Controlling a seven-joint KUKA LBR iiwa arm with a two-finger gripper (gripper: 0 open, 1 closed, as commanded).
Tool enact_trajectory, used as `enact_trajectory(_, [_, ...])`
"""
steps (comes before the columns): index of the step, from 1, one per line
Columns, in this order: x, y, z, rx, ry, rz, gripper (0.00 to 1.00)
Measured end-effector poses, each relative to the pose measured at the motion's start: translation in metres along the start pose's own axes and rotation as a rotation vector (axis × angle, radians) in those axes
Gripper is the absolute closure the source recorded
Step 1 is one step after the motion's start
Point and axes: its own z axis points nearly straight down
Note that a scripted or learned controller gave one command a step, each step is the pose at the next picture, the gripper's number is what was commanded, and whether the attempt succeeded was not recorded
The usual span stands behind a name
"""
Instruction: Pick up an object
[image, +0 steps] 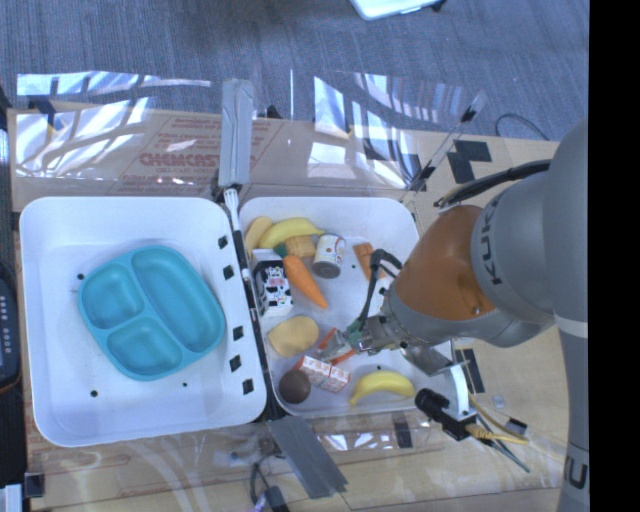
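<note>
- The gripper (352, 338) hung low over the right bin (400, 215), near its front edge; whether its fingers were spread or pressed together could not be told, since the arm's orange band (450, 275) hid much of it.
- Just beside it lay a banana (381, 384), a small red-and-white carton (326, 373), a brown ball (294, 385) and a potato (293, 335).
- A carrot (304, 281) and a small can (327, 255) lay nearer the back edge.
- The left bin (60, 400) carried a blue divided plate (150, 311).
</note>
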Motion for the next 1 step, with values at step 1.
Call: enact_trajectory(1, [0.0853,0.0362,-0.0927,-0.003,0.003,0.075,1.0])
